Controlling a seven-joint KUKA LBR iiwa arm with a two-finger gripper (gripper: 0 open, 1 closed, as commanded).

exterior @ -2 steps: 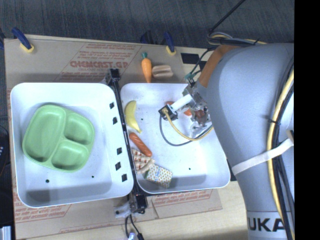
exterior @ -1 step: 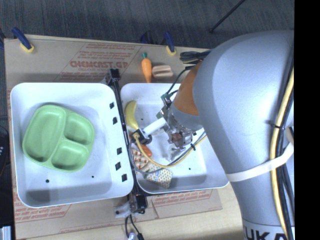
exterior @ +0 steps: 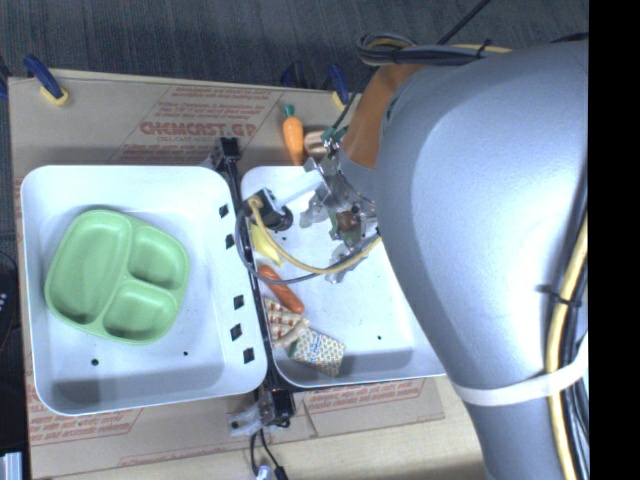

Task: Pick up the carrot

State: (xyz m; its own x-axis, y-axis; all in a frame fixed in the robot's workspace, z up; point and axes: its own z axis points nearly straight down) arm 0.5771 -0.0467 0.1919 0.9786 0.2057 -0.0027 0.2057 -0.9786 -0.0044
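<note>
Carrot (exterior: 292, 138) sits outside right bin (exterior: 395, 343), on cardboard just past its far rim. Gripper (exterior: 340, 223) hangs over bin interior, near carrot, jaw state unreadable. Step: approach, no grasp. Next: reposition over carrot past rim, descend

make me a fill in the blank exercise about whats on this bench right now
1. The green divided plastic plate lies in the ____ white bin.
2. The small orange toy carrot with a green top rests on the brown cardboard, ____ both bins.
3. The plate has ____ compartments.
4. The grey arm's tool hangs over the ____ white bin.

Missing words: left; outside; three; right
</note>
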